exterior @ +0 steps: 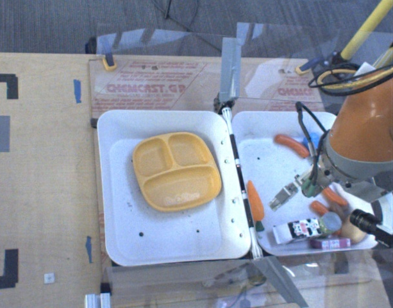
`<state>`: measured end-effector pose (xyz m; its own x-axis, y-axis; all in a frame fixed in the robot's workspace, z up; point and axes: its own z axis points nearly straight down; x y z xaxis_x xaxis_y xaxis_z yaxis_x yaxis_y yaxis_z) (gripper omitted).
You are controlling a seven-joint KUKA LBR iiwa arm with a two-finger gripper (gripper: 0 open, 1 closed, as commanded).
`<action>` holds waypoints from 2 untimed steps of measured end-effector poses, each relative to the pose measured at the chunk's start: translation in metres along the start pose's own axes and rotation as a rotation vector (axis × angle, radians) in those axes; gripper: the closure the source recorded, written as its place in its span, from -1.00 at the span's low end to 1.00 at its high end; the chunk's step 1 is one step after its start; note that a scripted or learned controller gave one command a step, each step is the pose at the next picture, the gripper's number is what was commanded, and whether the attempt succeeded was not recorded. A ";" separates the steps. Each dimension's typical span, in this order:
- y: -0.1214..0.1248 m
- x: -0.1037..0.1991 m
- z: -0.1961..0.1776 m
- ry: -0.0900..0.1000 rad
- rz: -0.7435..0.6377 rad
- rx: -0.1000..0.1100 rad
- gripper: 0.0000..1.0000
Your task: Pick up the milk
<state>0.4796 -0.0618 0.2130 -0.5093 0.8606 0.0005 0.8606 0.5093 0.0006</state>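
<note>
— Where is the tool (283, 196)?
— Low over the right bin (273, 124), hanging from the grey and orange arm (363, 133) that comes in from the right. Its metal tip sits above bare white floor; whether it is spread or pressed together, I cannot tell. Nothing shows between its ends.
— And the milk (299, 230)?
— A small white carton with black patches, lying on its side near the bin's front wall, just below the tool and apart from it.
— What surrounds it?
— A purple bar (331, 242) lies beside it, against the front rim. A carrot (254, 201) lies along the bin's left wall, and an orange sausage (291, 145) lies farther back.
— The other bin?
— The left bin (119, 236) holds a yellow divided plate (177, 171), on the wooden tabletop (42, 191).
</note>
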 end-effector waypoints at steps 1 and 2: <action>0.000 0.000 0.000 0.000 0.000 0.000 -1.00; 0.000 0.000 0.000 0.000 0.000 0.000 -1.00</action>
<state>0.4796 -0.0618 0.2130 -0.5093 0.8606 0.0005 0.8606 0.5093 0.0006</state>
